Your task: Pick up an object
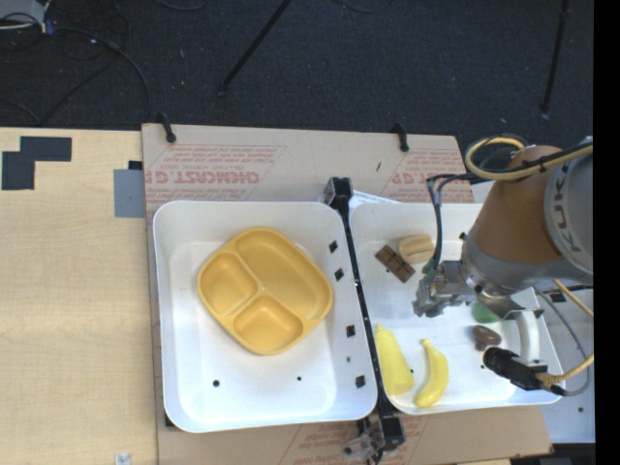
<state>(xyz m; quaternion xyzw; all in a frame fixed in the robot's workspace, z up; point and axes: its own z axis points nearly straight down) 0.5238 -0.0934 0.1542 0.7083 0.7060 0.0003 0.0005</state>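
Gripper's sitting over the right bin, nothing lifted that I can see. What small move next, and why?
Probably shift the gripper slightly toward the front of the right bin and lower it over the banana. The banana lies apart from the yellow bottle beside it, with bare floor around it. The brown block and tan piece are alternatives.

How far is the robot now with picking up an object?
Nothing looks picked up yet. The gripper is low inside the right bin, with no object visibly between its fingers. The banana, yellow bottle and brown block lie in the bin. Grasping and lifting remain.
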